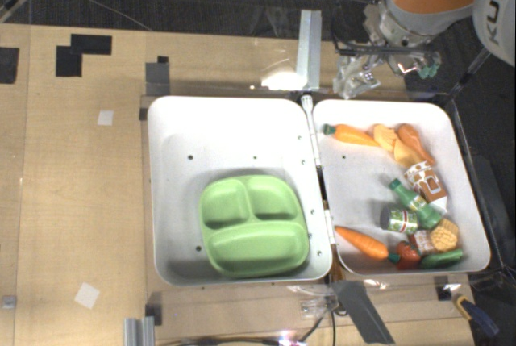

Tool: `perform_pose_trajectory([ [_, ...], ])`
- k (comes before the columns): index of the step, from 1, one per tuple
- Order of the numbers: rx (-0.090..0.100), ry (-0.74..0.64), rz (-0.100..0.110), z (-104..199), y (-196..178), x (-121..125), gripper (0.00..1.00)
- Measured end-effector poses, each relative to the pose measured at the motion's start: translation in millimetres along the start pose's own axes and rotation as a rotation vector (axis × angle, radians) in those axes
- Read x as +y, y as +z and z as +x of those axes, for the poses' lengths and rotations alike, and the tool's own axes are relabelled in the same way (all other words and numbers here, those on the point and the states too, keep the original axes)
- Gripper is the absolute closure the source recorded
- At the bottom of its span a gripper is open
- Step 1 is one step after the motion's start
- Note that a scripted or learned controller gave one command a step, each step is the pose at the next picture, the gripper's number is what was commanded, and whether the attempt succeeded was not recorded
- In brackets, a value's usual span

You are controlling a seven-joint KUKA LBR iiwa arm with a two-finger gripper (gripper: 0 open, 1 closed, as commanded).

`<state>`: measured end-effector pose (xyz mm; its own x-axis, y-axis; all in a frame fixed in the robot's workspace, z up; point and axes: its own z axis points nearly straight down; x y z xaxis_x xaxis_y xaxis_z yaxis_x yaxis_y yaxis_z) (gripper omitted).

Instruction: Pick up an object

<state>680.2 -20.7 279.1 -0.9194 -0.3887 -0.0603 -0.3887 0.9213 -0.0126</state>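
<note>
The hand hangs above the right bin's far rim, its grip impossible to tell; the nearest carrot lies just below it.

"KU", cut off, on the arm

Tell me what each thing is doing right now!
Gripper: above the right bin's far edge, holding nothing visible.
Green plate: right side up in the left bin.
Two carrots: lying flat in the right bin.
Green bottle: lying on its side.
Small can: tipped over beside the bottle.
</note>
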Motion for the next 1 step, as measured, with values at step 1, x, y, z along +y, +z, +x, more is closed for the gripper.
perform_pose_trajectory([
  [1, -0.012, 0.001, 0.003, -3.0, -14.1, -0.6, 1.0],
])
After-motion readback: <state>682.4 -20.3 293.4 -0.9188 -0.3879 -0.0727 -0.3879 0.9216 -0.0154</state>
